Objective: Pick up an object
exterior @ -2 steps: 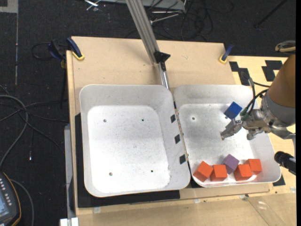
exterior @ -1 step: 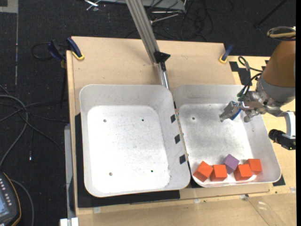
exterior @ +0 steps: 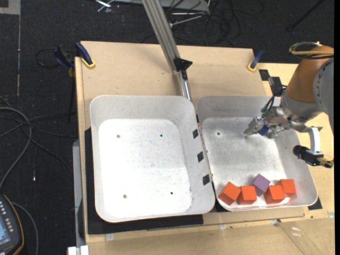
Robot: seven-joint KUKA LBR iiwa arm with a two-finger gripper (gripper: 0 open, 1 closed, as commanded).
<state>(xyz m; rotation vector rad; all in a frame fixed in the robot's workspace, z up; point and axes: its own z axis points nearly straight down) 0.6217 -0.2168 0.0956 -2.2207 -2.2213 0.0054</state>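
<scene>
Currently, two shallow white bins are seen side by side on a wooden bench (exterior: pixel 133 70). The left bin (exterior: pixel 101 116) shows only a speckled white floor. The right bin (exterior: pixel 212 108) holds a row of blocks crowded against its near wall: an orange block (exterior: pixel 229 193) at the left end, a second orange block (exterior: pixel 247 195) touching it, a purple block (exterior: pixel 261 183) set just behind and between its neighbours, a third orange block (exterior: pixel 274 194), and a fourth orange block (exterior: pixel 288 187) at the right end, close to the bin's near right corner.

The grey arm (exterior: pixel 324 89), with its orange band (exterior: pixel 303 84), is seen reaching in from the right over the far right part of the right bin. The gripper (exterior: pixel 254 130) is positioned above the bin's floor in its far half, pointing leftward. Whether it is parted or closed cannot be told from the view. Nothing is seen between its tips.

The blocks lie well apart from the gripper, all toward the near side of the bin, with bare speckled floor between them and the gripper. The purple block is the nearest of the row to it, though clearly separated.

A slanted metal pole (exterior: pixel 162 28) is seen crossing the far bench edge toward the gap between the bins. Clamps with blue and yellow handles (exterior: pixel 84 54) are fixed at the bench's far corners.
</scene>
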